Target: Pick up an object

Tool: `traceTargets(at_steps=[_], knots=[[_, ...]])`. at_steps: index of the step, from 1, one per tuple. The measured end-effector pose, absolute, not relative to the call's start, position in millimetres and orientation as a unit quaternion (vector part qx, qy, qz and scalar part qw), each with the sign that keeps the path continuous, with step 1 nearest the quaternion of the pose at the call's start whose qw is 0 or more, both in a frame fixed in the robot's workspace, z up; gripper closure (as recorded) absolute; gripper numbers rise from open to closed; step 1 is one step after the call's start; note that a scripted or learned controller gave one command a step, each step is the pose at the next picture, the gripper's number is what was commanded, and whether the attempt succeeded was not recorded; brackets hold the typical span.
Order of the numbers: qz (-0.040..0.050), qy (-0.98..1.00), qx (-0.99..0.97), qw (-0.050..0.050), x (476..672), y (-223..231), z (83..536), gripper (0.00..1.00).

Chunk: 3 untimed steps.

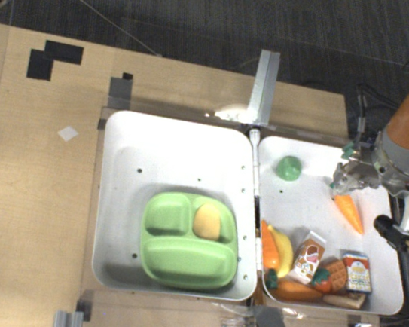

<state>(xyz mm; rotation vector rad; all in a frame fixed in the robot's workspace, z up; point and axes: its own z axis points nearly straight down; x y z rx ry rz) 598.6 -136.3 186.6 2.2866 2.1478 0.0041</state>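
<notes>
My gripper (pixel 348 180) hangs over the back right of the right bin (pixel 306 205), below the arm's orange band. Its tip sits right at the upper end of an orange carrot (pixel 352 212) that lies slanted on the bin floor; whether they touch is unclear. A green ball (pixel 289 168) rests to the gripper's left. Along the bin's front lie a banana (pixel 282 247), a juice carton (pixel 308 258), a small red-and-green box (pixel 356 272) and an orange vegetable (pixel 294 290).
The left bin (pixel 130 148) holds a green divided tray (pixel 187 252) with a yellow egg-shaped piece (pixel 209 220) in its upper right compartment. A metal divider post (pixel 265 84) stands at the back between the bins. Cables run by the right edge.
</notes>
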Motion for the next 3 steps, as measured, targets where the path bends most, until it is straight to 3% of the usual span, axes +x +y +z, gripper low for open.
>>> traceTargets(at_steps=[1, 2, 3], knots=[[0.0026, 0.688, 0.726, 0.004, 600.3, -136, 198, 1.0], [0.0024, 0.688, 0.726, 0.004, 600.3, -135, 198, 0.0], [0.0005, 0.666, 0.746, 0.001, 572.6, -148, 117, 0.0]])
